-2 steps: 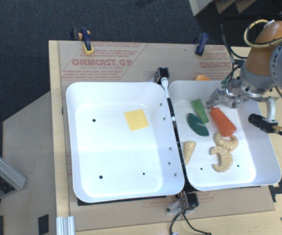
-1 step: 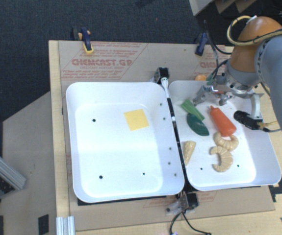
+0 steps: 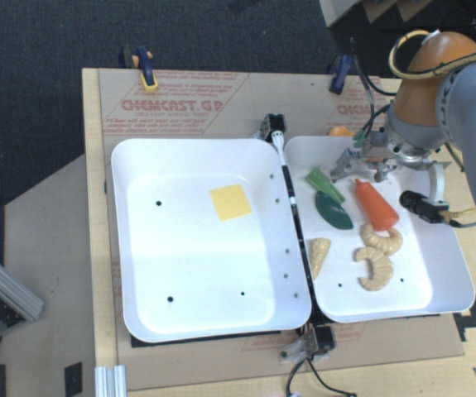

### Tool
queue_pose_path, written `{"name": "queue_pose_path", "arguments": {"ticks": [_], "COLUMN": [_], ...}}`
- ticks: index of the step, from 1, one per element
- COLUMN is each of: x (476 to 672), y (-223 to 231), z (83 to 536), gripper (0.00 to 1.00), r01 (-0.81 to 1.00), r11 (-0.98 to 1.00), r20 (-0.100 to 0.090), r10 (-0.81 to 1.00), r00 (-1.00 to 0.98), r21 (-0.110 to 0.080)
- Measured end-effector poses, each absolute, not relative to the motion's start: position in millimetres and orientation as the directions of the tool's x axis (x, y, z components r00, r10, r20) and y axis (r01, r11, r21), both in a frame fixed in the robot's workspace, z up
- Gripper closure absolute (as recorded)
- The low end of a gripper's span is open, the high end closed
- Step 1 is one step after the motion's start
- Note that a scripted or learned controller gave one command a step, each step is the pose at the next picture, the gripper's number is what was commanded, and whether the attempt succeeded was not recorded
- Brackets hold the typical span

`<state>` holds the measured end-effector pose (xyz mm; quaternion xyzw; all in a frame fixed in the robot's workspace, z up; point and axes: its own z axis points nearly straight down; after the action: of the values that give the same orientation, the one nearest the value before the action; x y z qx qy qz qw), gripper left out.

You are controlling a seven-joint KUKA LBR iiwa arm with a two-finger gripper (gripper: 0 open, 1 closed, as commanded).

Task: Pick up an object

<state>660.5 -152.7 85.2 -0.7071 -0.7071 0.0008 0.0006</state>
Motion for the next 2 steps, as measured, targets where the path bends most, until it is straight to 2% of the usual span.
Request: {"name": "queue_pose_path", "arguments": {"ticks": [1,2], "x": [628.9,630.8], "y": [-162,-162], "z": [85,96], "gripper": [0.0,1.0], "r01": [1.0,1.0], "r11": [-0.002,-0.001], "r20": [0.001,-0.001], "r10": [1.0,1.0], "r00": [0.002,0.001], "r21": [-0.004,0.001]}}
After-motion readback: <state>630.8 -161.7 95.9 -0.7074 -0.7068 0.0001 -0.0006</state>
